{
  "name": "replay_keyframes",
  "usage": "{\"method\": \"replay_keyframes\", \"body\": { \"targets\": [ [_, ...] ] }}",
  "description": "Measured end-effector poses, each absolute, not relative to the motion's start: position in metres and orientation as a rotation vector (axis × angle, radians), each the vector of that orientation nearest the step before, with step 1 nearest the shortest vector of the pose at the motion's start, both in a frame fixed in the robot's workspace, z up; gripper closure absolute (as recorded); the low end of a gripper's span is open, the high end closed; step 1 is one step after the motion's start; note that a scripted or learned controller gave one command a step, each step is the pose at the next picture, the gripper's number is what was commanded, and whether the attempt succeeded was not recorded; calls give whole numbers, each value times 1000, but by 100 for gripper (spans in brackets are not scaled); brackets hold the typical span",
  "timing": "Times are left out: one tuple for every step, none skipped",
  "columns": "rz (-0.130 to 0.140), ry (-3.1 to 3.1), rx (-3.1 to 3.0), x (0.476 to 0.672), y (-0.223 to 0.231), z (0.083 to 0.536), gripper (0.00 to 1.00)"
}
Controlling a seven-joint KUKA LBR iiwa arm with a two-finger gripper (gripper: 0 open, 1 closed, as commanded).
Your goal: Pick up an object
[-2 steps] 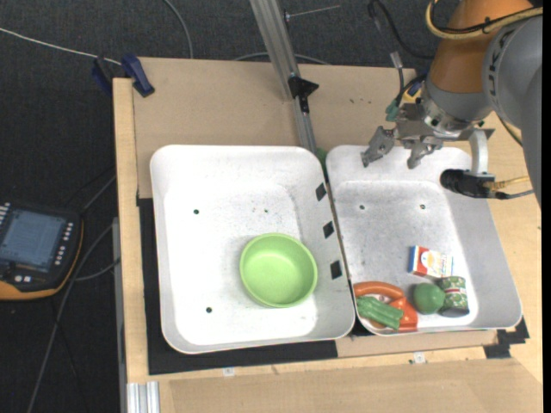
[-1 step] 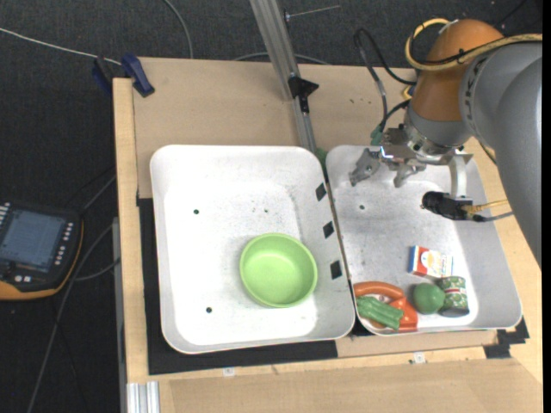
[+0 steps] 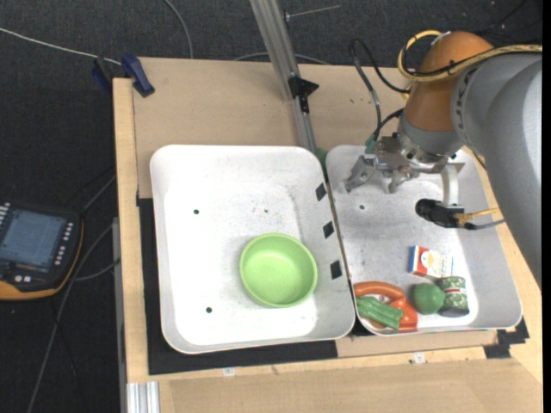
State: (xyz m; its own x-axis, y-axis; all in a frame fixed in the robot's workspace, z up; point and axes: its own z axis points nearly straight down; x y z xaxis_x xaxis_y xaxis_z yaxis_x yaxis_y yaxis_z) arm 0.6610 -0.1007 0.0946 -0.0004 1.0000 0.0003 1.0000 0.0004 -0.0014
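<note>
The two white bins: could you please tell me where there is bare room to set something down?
The left bin is bare across its back and left side; a green bowl sits at its front right. In the right bin, the middle floor is free, between the gripper at the back and the crowded front corner: small box, green ball, can.

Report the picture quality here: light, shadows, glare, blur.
Camera view: lighting is even and diffuse; the left bin is bright but not blown out, its speckles still visible. The green bowl casts only a faint shadow. The arm at the right edge is soft-edged, and the pincer is slightly blurred. The small items in the right bin lack fine detail, so labels are unreadable.
</note>
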Motion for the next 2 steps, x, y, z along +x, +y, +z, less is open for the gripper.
{"method": "replay_keyframes", "body": {
  "targets": [
    [-2,-2223,-2222,662,-101,107,100],
    [-4,-2224,-2223,664,-99,150,100]
  ]
}}
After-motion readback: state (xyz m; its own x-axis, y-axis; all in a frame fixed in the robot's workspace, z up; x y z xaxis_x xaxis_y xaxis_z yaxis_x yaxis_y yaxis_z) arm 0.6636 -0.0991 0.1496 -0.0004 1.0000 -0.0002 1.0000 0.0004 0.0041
